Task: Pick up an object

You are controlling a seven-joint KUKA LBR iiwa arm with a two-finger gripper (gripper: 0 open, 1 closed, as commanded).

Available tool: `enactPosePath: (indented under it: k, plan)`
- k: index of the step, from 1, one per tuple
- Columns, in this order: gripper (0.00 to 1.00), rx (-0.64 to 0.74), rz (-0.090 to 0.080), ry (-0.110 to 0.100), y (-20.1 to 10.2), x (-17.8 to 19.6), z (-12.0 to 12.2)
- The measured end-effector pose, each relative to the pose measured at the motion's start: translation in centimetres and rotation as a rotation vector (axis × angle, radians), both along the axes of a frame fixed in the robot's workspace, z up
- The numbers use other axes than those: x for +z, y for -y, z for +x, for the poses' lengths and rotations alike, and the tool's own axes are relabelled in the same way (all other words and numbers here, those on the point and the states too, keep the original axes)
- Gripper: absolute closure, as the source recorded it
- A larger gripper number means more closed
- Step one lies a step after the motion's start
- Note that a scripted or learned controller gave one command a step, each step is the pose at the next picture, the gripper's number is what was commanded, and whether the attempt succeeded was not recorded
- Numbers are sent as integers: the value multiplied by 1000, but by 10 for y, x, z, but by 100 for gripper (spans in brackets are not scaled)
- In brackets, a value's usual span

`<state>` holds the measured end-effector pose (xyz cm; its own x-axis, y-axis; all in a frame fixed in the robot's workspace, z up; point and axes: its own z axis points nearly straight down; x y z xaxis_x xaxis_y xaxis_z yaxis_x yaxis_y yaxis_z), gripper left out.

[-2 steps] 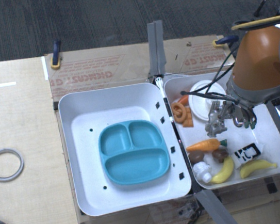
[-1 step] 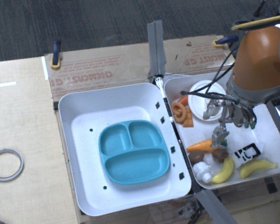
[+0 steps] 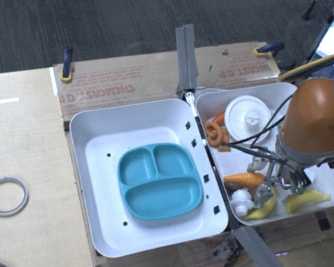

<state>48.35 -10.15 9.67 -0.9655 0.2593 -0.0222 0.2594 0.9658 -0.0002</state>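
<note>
Carrot (image 3: 244, 180) lengthwise left-right, near gripper (image 3: 269, 190)

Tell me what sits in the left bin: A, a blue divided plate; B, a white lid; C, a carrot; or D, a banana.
A: the blue divided plate lies alone in the left bin, while the bananas, the white lid and the carrot all lie in the right bin.
</note>
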Motion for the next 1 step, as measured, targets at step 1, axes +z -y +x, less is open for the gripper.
enactPosePath:
  k: [1]
  plan:
    - [100, 5, 3, 9, -2, 14, 4]
